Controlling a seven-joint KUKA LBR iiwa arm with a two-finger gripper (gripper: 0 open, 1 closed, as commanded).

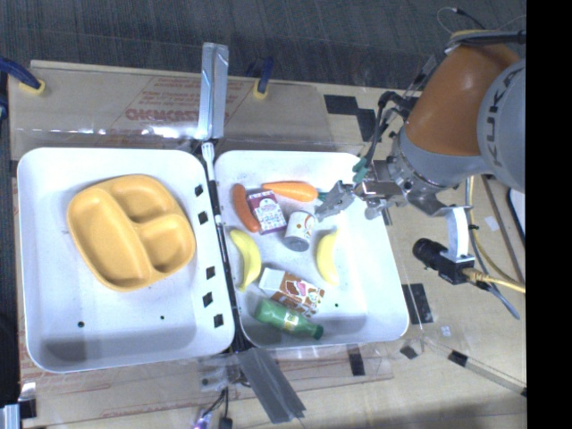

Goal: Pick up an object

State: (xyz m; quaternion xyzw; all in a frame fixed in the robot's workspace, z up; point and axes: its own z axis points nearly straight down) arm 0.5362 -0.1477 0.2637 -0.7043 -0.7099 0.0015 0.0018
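Observation:
The right bin [380,280] holds several small items. An orange carrot [290,189] lies at the back, with a red sausage [244,206] and a small maroon carton [267,212] to its left. A little can [298,230] stands in the middle. One yellow banana [246,256] lies at the left and another banana [327,256] at the right. A snack box [294,290] and a green bottle [288,319] lie toward the front. My gripper [330,202] hovers just right of the carrot and above the right banana, with nothing visibly in it.
In the left bin [54,329] sits a yellow divided plate [131,230]. A metal divider post [214,88] stands between the bins at the back. The arm's orange band [456,88] and wrist reach in over the right bin's far right corner.

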